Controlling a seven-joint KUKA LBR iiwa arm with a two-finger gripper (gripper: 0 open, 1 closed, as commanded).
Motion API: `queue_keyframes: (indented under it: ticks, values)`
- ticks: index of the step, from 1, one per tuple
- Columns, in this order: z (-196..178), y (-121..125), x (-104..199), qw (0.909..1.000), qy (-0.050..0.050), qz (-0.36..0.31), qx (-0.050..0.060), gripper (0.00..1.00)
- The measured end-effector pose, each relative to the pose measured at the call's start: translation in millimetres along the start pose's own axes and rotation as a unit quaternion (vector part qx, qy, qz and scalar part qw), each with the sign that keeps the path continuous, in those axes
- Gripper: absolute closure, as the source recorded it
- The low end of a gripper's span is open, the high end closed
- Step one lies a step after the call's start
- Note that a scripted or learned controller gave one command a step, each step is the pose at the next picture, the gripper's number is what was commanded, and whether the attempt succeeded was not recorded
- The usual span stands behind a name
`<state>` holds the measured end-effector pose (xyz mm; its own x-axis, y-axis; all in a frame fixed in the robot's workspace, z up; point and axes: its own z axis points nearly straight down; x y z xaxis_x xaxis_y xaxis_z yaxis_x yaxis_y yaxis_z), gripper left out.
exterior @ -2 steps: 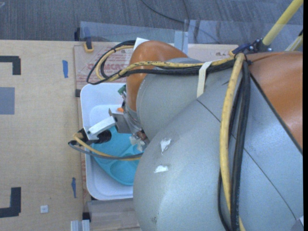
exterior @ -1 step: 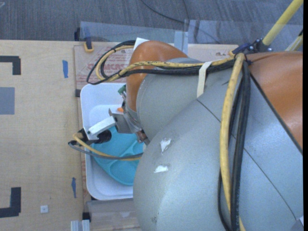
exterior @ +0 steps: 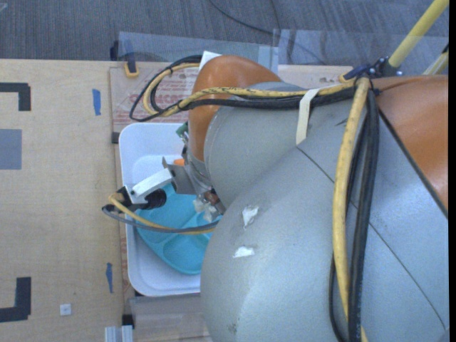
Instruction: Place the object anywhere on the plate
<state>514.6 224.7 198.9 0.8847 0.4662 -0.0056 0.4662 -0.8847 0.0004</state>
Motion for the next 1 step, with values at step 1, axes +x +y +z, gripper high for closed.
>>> queue_keyframes:
  ticks: [1]
  values:
    - [-109.2,59.7,91.1,0.9904,0.004,0.138,0.000,1.00]
